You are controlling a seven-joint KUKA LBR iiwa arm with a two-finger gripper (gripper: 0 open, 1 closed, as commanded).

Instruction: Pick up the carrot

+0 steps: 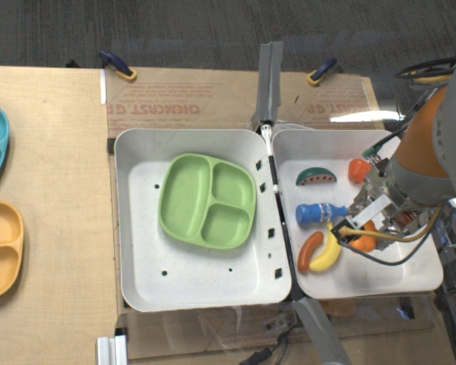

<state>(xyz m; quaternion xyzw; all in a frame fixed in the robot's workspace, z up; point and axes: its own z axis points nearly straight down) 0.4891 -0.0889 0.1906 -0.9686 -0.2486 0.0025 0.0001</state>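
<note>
Carrot (362, 239): I take it to be the orange piece in the right bin (387, 278), toward the front, just right of the banana (327, 254) and largely covered by the gripper (369, 222). Only a sliver shows, so the identification is a judgement. A second orange lump (359, 169) sits near the back of the same bin, beside the melon slice (317, 177). It looks rounder and is probably not the target.

Other contents of the right bin: blue bottle (319, 214) left of the gripper; red sausage (309, 249) touching the banana. Left bin (140, 272) holds a green plate (209, 200).

Gripper: low over the orange piece, arm reaching in from the right. I cannot tell whether it is wide or narrow, because the wrist hardware hides it. I see nothing held.

Step, as I read it: at the grasp point, gripper down over the carrot, closure not confirmed.

Next move calls for closing on the carrot alone, then a straight lift. The banana tip lies just beside the carrot, so the risk is catching or nudging it. I want to see the orange piece rise clear of the bin floor before I log a pick.
</note>
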